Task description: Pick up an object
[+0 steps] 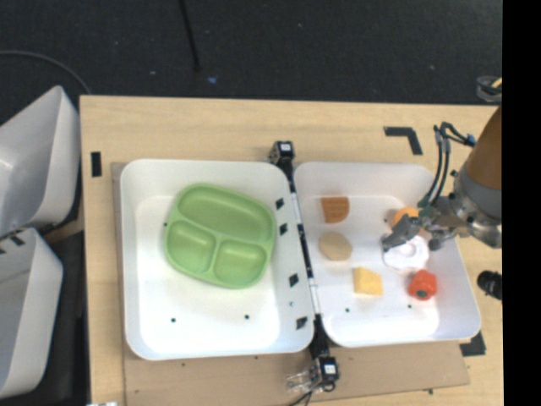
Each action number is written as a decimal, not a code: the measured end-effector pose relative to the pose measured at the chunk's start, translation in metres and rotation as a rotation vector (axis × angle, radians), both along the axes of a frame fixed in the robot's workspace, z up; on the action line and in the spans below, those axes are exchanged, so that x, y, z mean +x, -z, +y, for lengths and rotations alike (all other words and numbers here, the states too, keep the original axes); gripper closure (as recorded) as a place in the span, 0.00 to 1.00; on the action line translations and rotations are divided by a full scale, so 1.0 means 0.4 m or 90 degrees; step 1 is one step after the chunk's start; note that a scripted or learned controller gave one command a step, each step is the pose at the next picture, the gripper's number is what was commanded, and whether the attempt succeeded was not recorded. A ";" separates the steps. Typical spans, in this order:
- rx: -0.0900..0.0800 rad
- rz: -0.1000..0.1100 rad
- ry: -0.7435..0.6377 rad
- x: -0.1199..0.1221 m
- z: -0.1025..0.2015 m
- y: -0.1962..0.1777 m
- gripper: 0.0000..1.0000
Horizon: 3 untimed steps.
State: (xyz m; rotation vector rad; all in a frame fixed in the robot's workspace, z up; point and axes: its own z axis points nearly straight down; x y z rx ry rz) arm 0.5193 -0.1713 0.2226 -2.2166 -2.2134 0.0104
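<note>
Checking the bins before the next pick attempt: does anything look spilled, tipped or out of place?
Nothing stands out. The green divided plate lies flat in the left bin. In the right bin, the brown block, tan round piece, yellow wedge and red-orange toy sit apart.

Grey arm (483, 194) with orange-brown band (487, 155) above wrist; dark cables (441, 163) looping alongside; metallic grey two-finger gripper (404, 242) of blocky, angular links; small orange part near fingers.
</note>
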 end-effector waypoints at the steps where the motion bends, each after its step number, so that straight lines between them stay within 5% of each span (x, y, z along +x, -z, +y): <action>1: -0.002 -0.008 -0.002 0.007 0.001 -0.015 0.00; 3: -0.003 -0.009 0.002 -0.001 -0.014 0.292 0.00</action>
